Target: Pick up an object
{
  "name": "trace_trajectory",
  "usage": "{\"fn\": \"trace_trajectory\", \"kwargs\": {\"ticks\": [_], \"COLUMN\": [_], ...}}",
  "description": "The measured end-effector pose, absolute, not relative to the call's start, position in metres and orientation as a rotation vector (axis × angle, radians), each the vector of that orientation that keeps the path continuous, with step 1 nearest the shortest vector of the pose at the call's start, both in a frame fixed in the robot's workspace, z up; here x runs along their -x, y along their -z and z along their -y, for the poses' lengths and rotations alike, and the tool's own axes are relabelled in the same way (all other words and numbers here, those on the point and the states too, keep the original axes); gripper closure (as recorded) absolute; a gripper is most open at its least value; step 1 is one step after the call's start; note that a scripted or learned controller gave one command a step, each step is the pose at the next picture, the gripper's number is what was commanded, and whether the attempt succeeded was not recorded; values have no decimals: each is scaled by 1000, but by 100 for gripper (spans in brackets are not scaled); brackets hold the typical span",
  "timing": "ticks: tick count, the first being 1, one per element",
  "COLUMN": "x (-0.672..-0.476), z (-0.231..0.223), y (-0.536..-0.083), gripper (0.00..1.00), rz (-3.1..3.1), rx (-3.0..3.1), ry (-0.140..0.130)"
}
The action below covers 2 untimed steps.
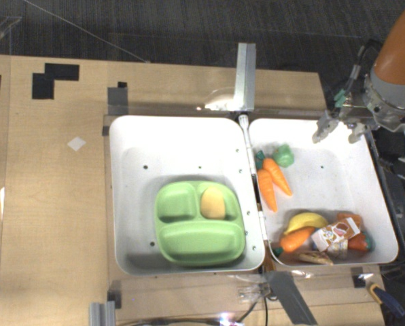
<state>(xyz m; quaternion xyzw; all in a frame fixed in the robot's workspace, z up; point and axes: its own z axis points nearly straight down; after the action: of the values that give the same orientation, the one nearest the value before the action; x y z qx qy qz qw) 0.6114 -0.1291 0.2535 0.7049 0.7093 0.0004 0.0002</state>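
We see the gripper (338, 132) hanging over the upper right corner of the right bin (325, 182), its two fingers (321, 133) spread apart with nothing between them. The things we might pick lie below it in that bin: two orange carrots (272, 180) with green tops rest side by side against the divider, well apart from the gripper, and along the bin's near edge we find a crowded heap with a yellow banana (306, 221), another orange piece (296, 240), a printed packet (333, 236) and a red item we cannot identify. In the left bin (141, 155) sits a green divided plate (199, 233), and a yellow egg-shaped object (213, 203) lies in its upper right compartment.
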Motion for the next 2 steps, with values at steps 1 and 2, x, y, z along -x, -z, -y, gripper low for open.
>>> {"fn": "trace_trajectory", "kwargs": {"ticks": [1, 2], "x": [-636, -634], "z": [83, 76], "y": [-121, -184], "gripper": [0, 0], "rz": [-2238, -2186], "rx": [-2206, -2253], "ry": [0, -4]}}
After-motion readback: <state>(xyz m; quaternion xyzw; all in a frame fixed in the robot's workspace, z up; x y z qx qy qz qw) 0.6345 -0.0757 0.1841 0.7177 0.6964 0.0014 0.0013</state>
